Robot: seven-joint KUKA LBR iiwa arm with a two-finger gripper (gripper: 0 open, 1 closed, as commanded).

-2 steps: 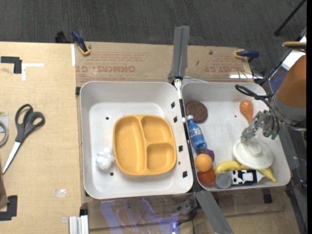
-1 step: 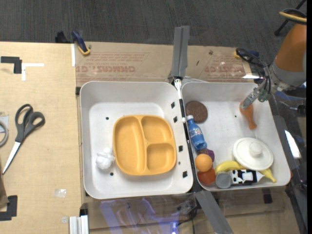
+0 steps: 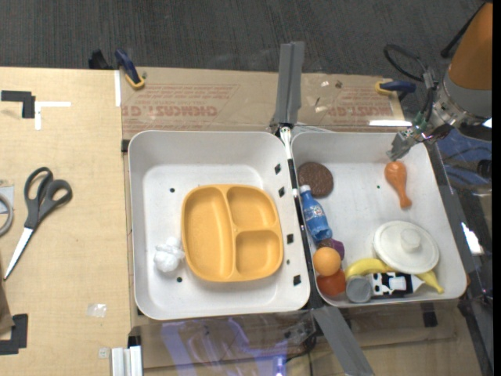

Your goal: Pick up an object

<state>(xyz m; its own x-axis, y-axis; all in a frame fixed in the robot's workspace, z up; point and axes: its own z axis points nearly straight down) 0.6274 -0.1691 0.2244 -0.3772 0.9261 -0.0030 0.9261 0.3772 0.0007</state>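
My gripper [image 3: 401, 149] hangs over the far right corner of the right bin [image 3: 356, 157], on the grey arm with its orange band. Just below its tip lies an orange toy drumstick [image 3: 398, 182], thick end towards the gripper; whether they touch is unclear. The same bin holds a brown round patty [image 3: 315, 177], a blue bottle [image 3: 315, 215], an orange [image 3: 327, 261], a red fruit [image 3: 333, 285], a banana [image 3: 389, 269], a white lidded bowl [image 3: 405, 245], a grey cup [image 3: 358, 289] and a black-and-white toy [image 3: 389, 283].
The left bin [image 3: 149, 171] holds a yellow divided plate [image 3: 232, 232] and a small white crumpled thing [image 3: 167, 256]. Scissors [image 3: 35, 202] lie on the wooden bench at the left. A grey bar [image 3: 288, 84] and cables [image 3: 407, 65] stand behind the bins.
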